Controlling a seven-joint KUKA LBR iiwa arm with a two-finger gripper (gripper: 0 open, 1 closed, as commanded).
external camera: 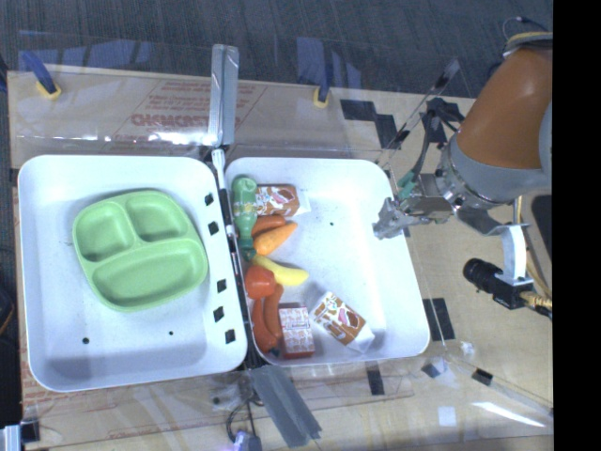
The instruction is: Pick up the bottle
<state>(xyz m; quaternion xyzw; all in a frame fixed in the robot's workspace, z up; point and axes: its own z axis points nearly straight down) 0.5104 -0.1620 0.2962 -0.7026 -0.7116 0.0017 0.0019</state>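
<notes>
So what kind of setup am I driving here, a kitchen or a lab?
Most likely a robot lab bench: two white bins taped down side by side, toy food such as a banana, and a green divided plate for pick trials.

There are two white bins: the right bin (399, 252) sits just under the hand (390, 222), and the left bin (38, 252) is far from the hand. One green plate (141, 249) lies in that far bin. In the bin near the hand I count one green bottle (244, 200), one carrot (275, 240), one banana (282, 272), one red bottle (263, 310) and three small snack packs, the biggest one (340, 319) closest to the hand.
</notes>
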